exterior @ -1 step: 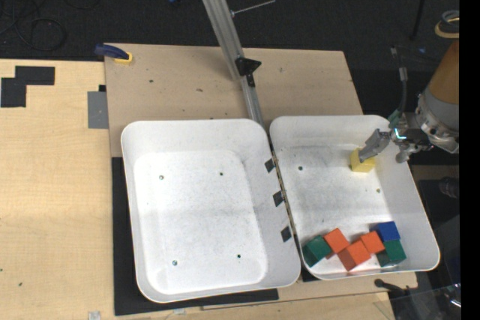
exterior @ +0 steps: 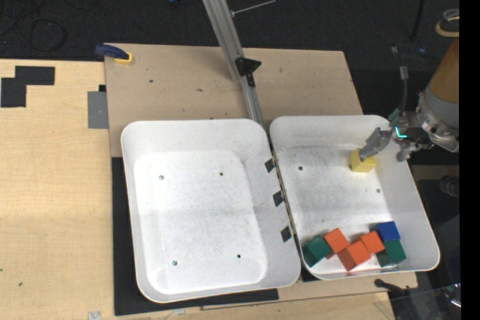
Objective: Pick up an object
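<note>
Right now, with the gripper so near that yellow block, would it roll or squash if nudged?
The yellow block looks boxy with flat faces, so it would probably slide on the right bin floor, not roll. It seems small and likely light. Whether it is hard or spongy cannot be told. The gripper sits at its top edge.

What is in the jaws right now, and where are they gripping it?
Cannot be told: the gripper sits at the yellow block's top in the right bin, with no clear grasp.
</note>
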